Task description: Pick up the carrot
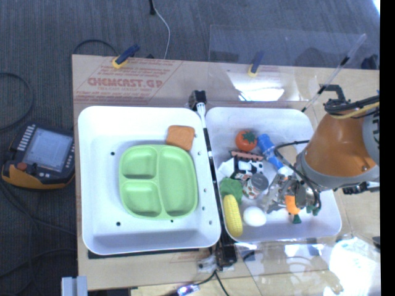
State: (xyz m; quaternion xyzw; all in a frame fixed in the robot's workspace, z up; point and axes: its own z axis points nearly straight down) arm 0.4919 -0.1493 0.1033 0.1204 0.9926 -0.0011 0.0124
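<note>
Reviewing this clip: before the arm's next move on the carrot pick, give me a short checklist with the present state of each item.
1. Carrot located: ok, small orange piece with a green end in the right bin, near its front right.
2. Gripper positioned at the carrot: ok, it sits right over it.
3. Grasp secured: cannot tell, the contact is too cluttered to read.
4. Neighbours clear: not ok, the egg and a metal piece lie close by.
5. Carrot lifted off the bin floor: cannot tell from this slanted view.
6. Left bin uninvolved: ok, green plate and bread piece lie apart from the arm.
</note>
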